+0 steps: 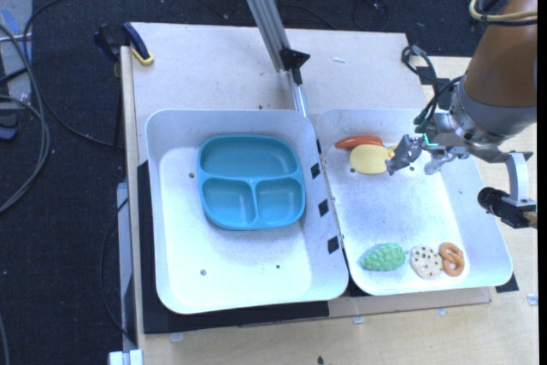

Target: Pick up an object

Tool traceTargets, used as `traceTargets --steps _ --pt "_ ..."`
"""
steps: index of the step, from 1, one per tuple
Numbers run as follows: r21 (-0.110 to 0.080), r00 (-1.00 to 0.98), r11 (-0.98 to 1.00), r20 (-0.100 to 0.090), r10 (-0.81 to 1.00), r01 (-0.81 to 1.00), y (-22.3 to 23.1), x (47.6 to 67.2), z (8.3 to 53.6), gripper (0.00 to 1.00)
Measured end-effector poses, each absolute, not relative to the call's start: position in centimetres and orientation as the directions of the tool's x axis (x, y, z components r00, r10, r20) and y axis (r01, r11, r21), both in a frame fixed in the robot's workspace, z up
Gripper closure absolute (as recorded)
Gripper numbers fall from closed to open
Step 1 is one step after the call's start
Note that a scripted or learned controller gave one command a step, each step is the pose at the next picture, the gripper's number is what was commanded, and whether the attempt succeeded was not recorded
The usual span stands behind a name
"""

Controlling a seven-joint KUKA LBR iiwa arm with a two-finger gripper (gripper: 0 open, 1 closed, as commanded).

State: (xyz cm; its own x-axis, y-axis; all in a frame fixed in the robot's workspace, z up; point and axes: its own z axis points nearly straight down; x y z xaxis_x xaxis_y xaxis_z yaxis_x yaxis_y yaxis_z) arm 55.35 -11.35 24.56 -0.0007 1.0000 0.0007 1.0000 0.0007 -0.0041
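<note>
Target looks like the yellow toy food (369, 159), a rounded, smooth plastic lump near the far wall of the right bin (479, 209). An orange-red piece (359, 142), slim and carrot-like, lies touching or just behind it. The gripper (416, 156) hangs just beside the yellow piece on its right; its dark fingers stand spread apart with one finger (400, 158) at the piece's edge, and nothing is seen between them. My read: it is lined up for a side-on pinch, not yet closed. The arm's bulky orange and grey wrist sits above the bin's right side, so the approach comes from there.

Along the near wall of the same bin lie a bumpy green piece (382, 256), a speckled cookie (423, 261) and a glossy pretzel (452, 258), in a row, well apart from the gripper.

The left bin (171, 184) holds a blue tray (251, 181), three compartments, rounded corners, matte plastic, lying flat near the middle. Both bins are shallow, white, slightly scuffed.
</note>
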Motion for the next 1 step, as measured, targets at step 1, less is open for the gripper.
traceTargets --steps 1 --pt "-0.001 -0.001 0.001 0.000 1.000 1.000 -11.35 55.44 24.71 0.00"
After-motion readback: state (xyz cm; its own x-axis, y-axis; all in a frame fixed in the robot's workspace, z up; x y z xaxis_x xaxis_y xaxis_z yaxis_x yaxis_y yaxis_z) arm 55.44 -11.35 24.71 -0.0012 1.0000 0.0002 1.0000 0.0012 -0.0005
